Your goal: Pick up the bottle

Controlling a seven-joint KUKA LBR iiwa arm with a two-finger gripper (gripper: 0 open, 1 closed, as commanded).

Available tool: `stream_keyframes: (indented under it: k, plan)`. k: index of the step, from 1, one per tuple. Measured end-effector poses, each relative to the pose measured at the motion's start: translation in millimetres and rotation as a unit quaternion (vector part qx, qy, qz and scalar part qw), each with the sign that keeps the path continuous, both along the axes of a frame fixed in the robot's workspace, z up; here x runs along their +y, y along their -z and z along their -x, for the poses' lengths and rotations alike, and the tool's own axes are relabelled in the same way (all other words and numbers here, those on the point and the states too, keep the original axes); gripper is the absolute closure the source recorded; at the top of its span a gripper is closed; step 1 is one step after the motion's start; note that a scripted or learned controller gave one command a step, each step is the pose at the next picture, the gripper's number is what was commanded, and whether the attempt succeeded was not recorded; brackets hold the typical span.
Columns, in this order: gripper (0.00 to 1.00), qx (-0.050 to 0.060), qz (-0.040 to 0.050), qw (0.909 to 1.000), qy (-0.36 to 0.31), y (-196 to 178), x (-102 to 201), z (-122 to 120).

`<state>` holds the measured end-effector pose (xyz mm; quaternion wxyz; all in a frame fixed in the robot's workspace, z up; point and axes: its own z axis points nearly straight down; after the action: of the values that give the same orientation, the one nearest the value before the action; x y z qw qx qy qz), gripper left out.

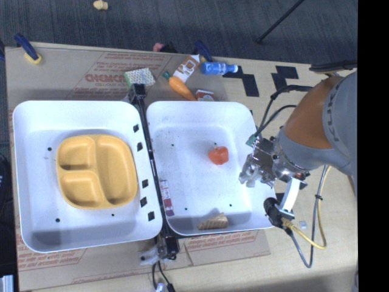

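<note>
Blue bottle (217, 69), one; white bins (79, 111), two

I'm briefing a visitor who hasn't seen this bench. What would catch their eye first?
Probably the yellow divided tray lying in the left bin, then the small red object in the right bin. The grey and orange arm reaches in at that bin's right edge.

bins (36, 117): smooth white plastic, slightly glossy
tray (96, 170): matt yellow plastic
bottle (214, 69): glossy blue plastic
bench (91, 75): matt printed cardboard
gripper (254, 174): bare shiny metal
</note>
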<state>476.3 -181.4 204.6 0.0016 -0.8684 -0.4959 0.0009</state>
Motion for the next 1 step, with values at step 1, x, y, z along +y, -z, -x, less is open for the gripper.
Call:
stream_keyframes:
  k: [1]
  plan:
    - [1.00, 0.000, 0.0008, 0.9983, 0.058, -10.5, 9.7, 0.0]
